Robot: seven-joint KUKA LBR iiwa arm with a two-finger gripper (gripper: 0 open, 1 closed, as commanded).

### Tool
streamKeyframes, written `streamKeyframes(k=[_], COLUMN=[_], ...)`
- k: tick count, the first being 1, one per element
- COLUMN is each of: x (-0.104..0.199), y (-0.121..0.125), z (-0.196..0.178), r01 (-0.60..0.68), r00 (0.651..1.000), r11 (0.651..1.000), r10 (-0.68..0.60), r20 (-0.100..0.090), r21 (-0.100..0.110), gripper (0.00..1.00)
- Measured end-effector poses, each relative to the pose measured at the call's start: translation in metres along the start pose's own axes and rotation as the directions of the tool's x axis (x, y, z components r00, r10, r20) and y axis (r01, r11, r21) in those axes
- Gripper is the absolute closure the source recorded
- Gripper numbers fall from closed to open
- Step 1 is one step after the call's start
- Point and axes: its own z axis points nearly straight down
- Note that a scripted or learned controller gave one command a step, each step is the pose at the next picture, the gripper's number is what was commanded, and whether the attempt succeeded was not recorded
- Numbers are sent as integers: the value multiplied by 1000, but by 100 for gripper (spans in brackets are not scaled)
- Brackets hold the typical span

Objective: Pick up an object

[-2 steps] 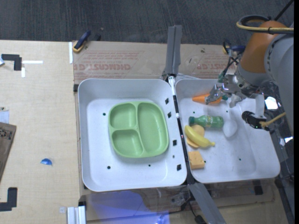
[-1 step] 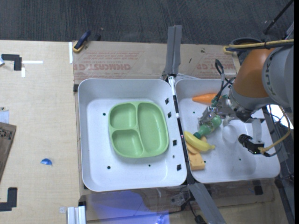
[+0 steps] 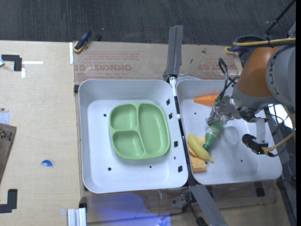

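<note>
My gripper (image 3: 217,118) is low in the right bin (image 3: 244,166), reaching in from the right, with its fingertips at the cap end of a green bottle (image 3: 211,136). The bottle lies slanted on the bin floor below the fingers. A yellow banana (image 3: 198,147) lies just left of the bottle, on top of an orange-tan block (image 3: 199,164). An orange carrot (image 3: 206,98) rests at the back of the same bin, above and left of the gripper. Whether the fingers grip the bottle cannot be made out.
The left bin (image 3: 94,126) holds a green divided plate (image 3: 139,130). A grey divider (image 3: 175,51) runs between the bins at the back. Cables and a black connector (image 3: 254,144) hang off the wrist over the right bin's right half. A blue scrap (image 3: 46,163) lies on the bench at left.
</note>
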Motion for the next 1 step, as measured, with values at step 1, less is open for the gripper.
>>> streamKeyframes(k=[1], x=[65], y=[-3], z=[-119], r01=[31], r00=[1000], r11=[1000], r10=[-31], r20=[1], r21=[-1], gripper=[100])
